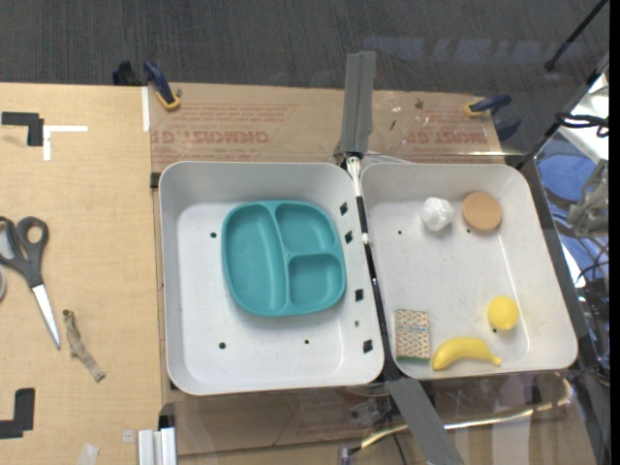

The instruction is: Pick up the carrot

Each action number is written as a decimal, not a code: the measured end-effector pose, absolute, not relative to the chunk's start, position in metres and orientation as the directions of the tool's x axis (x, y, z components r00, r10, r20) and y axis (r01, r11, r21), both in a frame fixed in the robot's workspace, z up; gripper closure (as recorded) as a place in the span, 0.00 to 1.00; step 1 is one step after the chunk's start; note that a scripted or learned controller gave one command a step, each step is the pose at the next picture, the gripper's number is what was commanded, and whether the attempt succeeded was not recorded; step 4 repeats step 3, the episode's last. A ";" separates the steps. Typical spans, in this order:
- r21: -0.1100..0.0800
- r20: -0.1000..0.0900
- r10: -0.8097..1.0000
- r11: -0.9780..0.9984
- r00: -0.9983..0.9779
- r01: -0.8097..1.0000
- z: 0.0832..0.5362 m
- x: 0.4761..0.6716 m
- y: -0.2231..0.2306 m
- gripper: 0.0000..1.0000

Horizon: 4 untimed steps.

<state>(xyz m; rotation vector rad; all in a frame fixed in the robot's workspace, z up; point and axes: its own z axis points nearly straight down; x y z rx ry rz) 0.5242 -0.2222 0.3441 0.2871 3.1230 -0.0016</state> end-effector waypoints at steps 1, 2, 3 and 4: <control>0.000 -0.003 0.079 0.997 -0.997 0.079 0.259 0.479 -0.222 1.00; -0.002 -0.006 0.056 0.998 -0.998 0.056 0.320 0.480 -0.222 1.00; -0.002 -0.006 0.021 1.000 -1.000 0.021 0.341 0.488 -0.223 1.00; -0.002 -0.006 0.021 1.000 -1.000 0.021 0.341 0.488 -0.223 1.00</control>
